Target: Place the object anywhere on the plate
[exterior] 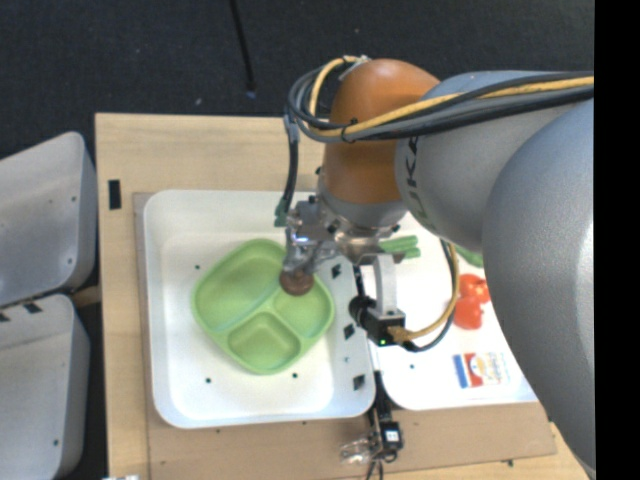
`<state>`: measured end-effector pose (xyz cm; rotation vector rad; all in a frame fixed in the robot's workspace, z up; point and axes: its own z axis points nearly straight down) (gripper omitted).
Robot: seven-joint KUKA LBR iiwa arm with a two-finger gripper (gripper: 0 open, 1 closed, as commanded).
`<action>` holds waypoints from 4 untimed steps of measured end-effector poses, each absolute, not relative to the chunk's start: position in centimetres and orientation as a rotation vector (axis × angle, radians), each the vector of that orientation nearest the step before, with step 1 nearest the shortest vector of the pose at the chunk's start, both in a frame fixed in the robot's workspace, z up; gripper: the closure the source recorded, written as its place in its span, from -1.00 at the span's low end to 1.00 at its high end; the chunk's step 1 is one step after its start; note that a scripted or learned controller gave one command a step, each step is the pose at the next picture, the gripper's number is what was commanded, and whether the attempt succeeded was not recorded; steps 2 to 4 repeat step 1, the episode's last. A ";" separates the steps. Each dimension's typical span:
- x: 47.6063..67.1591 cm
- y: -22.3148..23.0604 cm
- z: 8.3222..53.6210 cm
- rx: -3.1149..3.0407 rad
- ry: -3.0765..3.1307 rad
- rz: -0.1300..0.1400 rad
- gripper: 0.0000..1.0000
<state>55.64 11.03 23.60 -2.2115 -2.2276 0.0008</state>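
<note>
Two white bins sit side by side on the desk [200, 143] as the arm [520, 198] reaches in from the right, its orange band [370, 138] directly above the end effector [297, 268]. The end effector is poised over the right rim of a green divided plate [240, 308], which lies in the left bin [180, 388] and spreads out to its left and below it. A small round brown object [295, 285] sits right at the tip of the end effector, on or just over the plate's edge; whether the end effector is grasping it or has released it cannot be told from this angle. To the right of the end effector, in the right bin [440, 388], an orange item [470, 301] lies near the arm, with a small printed card [482, 370] below it. A green piece [400, 248] shows just right of the wrist.
</note>
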 end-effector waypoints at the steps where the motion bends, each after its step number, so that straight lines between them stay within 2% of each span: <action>1: 55.7 10.7 23.6 -2.218 -2.223 0.001 -1.00; 4: 55.7 10.7 23.6 -2.218 -2.223 0.001 -1.00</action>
